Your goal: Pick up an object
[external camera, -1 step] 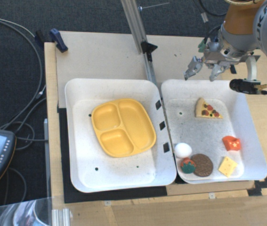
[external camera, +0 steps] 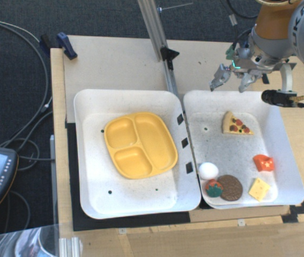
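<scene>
My gripper (external camera: 232, 82) hangs above the far rim of the right bin (external camera: 286, 143), its two fingers spread open with nothing between them. Below it in that bin lies a pizza slice (external camera: 235, 124). Toward the bin's near end sit a red block (external camera: 264, 163), a yellow cheese wedge (external camera: 259, 189), a brown cookie (external camera: 230, 187), a white egg (external camera: 208, 171) and a small red and green piece (external camera: 214, 188).
The left bin (external camera: 90, 197) holds a yellow divided tray (external camera: 139, 144). A slanted metal pole (external camera: 154, 20) rises behind the gap between the bins. A blue clamp (external camera: 66, 45) sits at the bench's far left corner; cables and a pendant lie on the floor left.
</scene>
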`<move>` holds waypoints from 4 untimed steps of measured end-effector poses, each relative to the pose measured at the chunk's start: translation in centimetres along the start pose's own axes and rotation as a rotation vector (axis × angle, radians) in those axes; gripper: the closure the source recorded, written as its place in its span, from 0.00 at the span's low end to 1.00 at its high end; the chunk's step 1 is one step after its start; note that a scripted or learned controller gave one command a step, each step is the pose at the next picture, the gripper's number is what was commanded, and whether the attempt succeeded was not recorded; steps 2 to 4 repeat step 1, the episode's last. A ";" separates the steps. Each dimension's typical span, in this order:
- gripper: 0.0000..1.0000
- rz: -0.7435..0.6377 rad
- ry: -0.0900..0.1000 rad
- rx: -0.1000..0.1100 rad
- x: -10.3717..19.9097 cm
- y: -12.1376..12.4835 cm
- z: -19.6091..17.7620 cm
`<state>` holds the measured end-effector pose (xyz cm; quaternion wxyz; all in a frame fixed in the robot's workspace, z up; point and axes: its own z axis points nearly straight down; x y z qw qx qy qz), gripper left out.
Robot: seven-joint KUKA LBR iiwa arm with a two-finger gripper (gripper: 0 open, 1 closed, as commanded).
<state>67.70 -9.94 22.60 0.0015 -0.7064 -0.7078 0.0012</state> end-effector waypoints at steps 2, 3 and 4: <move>0.00 0.000 0.001 0.005 0.5 0.2 6.2; 0.00 0.000 0.001 0.005 0.5 0.2 6.2; 0.00 0.000 0.001 0.005 0.5 0.2 6.2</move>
